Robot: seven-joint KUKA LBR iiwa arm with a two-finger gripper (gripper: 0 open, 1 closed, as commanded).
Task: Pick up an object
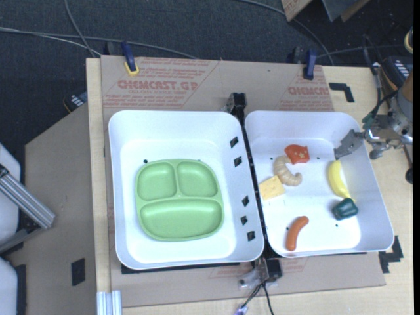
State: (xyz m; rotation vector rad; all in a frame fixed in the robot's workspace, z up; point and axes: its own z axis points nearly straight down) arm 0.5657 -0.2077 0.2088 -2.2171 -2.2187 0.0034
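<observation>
Right bin [377,209]: open floor mid-bottom; banana [338,178], green piece [345,209] crowd right wall; sausage [296,232] near front.

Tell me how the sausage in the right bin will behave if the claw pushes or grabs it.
The sausage is a smooth, rounded, slightly curved cylinder, so a sideways push would probably roll it. Its glossy look suggests it may slip between pads. It lies flat on the right bin, apart from the other toys, so nothing nearby should block its roll.
</observation>
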